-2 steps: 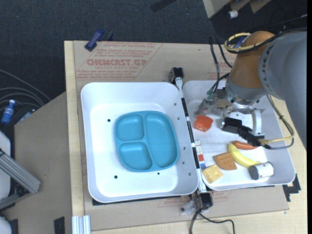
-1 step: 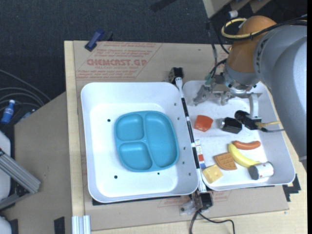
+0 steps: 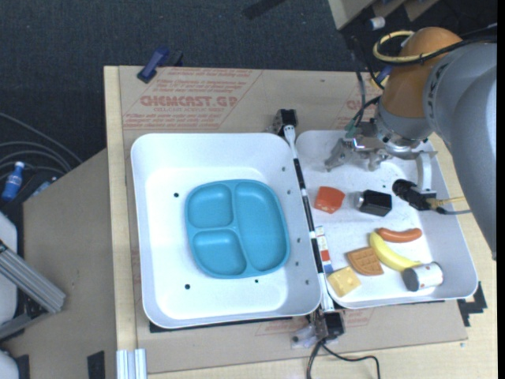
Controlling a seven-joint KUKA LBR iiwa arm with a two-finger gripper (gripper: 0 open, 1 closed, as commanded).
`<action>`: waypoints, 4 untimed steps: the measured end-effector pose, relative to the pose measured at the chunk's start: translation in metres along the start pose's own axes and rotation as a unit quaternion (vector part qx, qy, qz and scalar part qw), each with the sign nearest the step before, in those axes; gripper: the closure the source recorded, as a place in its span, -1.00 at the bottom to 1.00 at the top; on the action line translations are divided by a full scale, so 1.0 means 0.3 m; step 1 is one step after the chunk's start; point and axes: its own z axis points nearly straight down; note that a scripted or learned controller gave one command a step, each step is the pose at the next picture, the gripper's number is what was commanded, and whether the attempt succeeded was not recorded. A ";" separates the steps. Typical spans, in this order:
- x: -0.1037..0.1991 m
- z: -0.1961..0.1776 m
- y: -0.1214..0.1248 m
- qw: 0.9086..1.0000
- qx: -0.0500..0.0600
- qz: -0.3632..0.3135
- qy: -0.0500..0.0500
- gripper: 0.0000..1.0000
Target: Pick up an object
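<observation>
The right bin (image 3: 454, 279) holds an orange-red block (image 3: 330, 200), a black block (image 3: 375, 203), a reddish sausage (image 3: 398, 234), a yellow banana (image 3: 392, 253), a brown cracker (image 3: 364, 261), a yellow cheese piece (image 3: 342, 280) and a white cylinder with a dark end (image 3: 422, 276). My gripper (image 3: 355, 157) hangs over the far end of this bin, above bare floor. It is open with nothing between its fingers. The orange-red block lies a little nearer the camera and to its left.
The left bin (image 3: 150, 212) holds a blue divided plate (image 3: 237, 227). A ridge (image 3: 304, 204) separates the two bins. A small blue thing (image 3: 154, 64) lies on the cardboard beyond the bins. Cables trail at the far left.
</observation>
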 end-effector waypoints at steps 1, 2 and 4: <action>0.086 0.001 -0.197 1.000 0.002 0.000 0.001 -1.00; 0.060 -0.001 -0.011 1.000 0.000 -0.001 0.000 -1.00; 0.097 0.000 -0.024 1.000 0.000 0.000 0.001 -1.00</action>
